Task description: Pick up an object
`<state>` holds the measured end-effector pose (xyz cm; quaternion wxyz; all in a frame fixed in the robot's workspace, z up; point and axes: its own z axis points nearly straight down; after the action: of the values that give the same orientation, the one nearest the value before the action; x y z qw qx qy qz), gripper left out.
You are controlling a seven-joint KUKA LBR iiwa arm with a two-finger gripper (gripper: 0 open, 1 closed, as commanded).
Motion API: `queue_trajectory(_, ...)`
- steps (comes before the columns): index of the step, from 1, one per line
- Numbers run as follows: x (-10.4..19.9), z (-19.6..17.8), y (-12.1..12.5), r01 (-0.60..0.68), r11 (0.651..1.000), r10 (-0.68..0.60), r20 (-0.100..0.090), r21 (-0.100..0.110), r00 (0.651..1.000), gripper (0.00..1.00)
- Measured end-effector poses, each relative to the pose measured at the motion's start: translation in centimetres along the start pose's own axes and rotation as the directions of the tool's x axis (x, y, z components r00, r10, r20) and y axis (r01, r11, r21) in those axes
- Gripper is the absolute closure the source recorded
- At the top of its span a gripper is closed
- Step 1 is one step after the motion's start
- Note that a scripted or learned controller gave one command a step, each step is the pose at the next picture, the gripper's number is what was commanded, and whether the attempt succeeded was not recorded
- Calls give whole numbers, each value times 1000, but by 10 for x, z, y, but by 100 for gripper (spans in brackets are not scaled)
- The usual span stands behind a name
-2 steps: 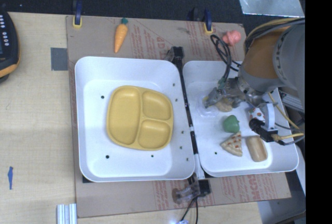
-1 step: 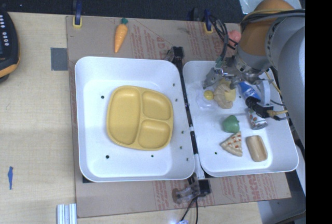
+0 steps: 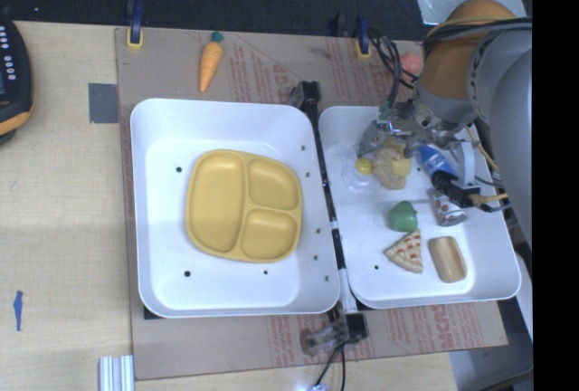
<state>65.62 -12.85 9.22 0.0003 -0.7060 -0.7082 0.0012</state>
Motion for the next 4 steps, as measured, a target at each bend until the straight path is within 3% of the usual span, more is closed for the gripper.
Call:
queue_trajectory(1, -22, 0, 0, -2, 1000, 2, 1, -1, 1000, 0)
queue_trajectory(2, -21, -11, 1, 5, 1000, -5, 1, -1, 1000, 100)
queue_trajectory(3, -21, -11, 0, 7, 1000, -7, 2, 0, 1000, 0)
queue_trajectory(4, -22, -22, 1, 10, 1000, -10, 3, -1, 1000, 100)
